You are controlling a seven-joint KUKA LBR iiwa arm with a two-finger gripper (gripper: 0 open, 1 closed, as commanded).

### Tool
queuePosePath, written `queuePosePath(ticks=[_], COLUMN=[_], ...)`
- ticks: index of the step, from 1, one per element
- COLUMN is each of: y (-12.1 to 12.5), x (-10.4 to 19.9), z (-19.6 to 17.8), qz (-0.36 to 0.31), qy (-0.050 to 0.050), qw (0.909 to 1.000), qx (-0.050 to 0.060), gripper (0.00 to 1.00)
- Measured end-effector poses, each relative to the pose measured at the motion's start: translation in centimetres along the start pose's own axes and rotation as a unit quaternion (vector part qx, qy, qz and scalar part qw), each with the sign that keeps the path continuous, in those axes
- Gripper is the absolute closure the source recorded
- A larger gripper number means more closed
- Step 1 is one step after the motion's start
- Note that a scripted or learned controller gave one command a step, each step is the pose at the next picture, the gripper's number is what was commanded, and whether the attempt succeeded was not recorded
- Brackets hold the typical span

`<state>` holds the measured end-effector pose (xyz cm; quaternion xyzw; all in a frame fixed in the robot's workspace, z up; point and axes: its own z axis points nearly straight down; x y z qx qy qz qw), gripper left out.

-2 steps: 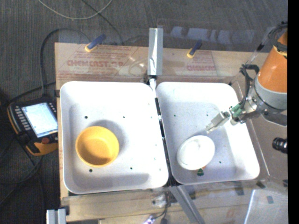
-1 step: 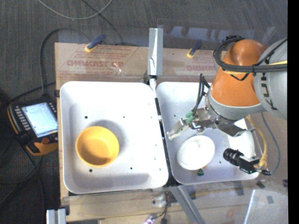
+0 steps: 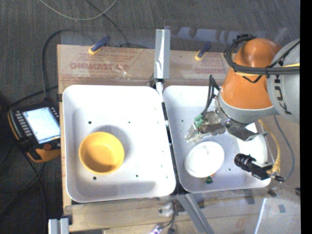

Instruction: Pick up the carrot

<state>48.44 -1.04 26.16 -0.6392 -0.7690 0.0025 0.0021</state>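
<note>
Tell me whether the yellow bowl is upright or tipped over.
Upright: the yellow bowl sits in the left bin with its round opening facing up and its inner hollow showing.

Floor (image 3: 29, 23): dark grey carpet with a fine ribbed weave, surrounding the bench on the top and left. Cable (image 3: 78, 11): thin, pale, looped loosely across the carpet near the top. Second cable (image 3: 46, 62): black, curving down the left side toward a handheld control pendant (image 3: 36, 126) with a lit screen, lying on the carpet just beside the bench. Bench top (image 3: 112, 65): brown board with faded red lettering, held by two clamps (image 3: 99, 44) with blue and yellow grips at the far edge. Light: even, diffuse.
</note>
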Motion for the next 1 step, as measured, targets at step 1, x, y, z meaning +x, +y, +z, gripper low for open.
queuePosePath(ticks=[1], y=[5.10], x=[-3.92], z=[-6.38], qz=[-0.159], qy=[-0.002], qw=[0.9873], qx=[-0.002], gripper=[1.00])
